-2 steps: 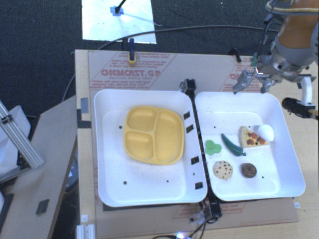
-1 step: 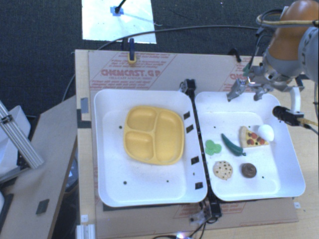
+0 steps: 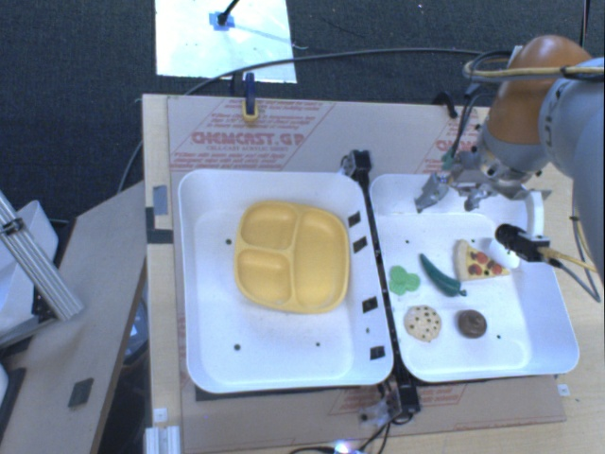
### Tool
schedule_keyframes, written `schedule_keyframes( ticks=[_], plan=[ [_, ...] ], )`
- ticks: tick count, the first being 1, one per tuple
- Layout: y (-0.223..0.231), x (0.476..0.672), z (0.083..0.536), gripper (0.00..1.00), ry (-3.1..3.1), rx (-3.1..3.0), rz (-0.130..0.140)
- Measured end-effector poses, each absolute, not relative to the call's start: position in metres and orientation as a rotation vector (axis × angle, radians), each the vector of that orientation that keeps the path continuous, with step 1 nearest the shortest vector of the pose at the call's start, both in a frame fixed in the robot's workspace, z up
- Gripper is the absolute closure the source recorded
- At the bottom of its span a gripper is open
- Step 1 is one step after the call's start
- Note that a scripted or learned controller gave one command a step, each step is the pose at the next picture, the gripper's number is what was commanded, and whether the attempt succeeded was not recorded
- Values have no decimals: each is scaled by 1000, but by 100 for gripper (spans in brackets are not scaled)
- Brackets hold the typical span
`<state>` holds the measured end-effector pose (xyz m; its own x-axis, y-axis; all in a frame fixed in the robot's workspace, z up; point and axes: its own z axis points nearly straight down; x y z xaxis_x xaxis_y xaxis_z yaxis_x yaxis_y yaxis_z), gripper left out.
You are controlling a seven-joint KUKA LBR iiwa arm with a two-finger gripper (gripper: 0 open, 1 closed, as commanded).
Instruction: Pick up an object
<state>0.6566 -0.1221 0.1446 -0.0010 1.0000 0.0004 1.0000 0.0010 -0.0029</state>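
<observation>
The right bin holds several small toy foods. A pizza slice lies by a dark green pepper, with a green leafy piece to their left. A chocolate-chip cookie and a brown round sweet lie nearer the front. My gripper hangs over the back of the right bin, above and behind the pizza slice. Its fingers are spread open with nothing between them.
A yellow divided plate lies in the left bin. A black cylinder on a white bracket juts from the arm just right of the pizza slice. Cables run across the cardboard behind the bins.
</observation>
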Motion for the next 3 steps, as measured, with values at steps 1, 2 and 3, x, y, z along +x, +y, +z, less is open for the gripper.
schedule_keyframes(
  ticks=[1,2,3],
  plan=[
    [-117,666,90,0,-2227,-2214,1],
    [-117,668,105,100,-2233,-2217,-6],
    [-113,668,170,100,-2232,-2220,-8]
  ],
)
